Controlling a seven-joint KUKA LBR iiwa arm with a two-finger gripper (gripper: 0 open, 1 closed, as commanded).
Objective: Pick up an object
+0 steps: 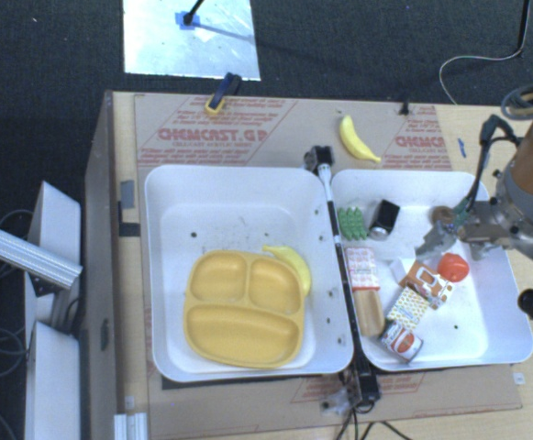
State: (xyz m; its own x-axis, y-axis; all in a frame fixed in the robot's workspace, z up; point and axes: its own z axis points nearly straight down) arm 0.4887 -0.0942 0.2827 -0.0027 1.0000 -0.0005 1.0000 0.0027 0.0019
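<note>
Your jaws (434,241) hang over the right bin (495,337), their state unreadable; the crowded red ball (453,267) and orange carton (428,282) could slip away.

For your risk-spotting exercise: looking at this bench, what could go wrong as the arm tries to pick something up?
1. The hand is low over the right bin, where a tomato, an orange box and a patterned box crowd together; it might nudge or grab two.
2. The round tomato could roll away.
</note>
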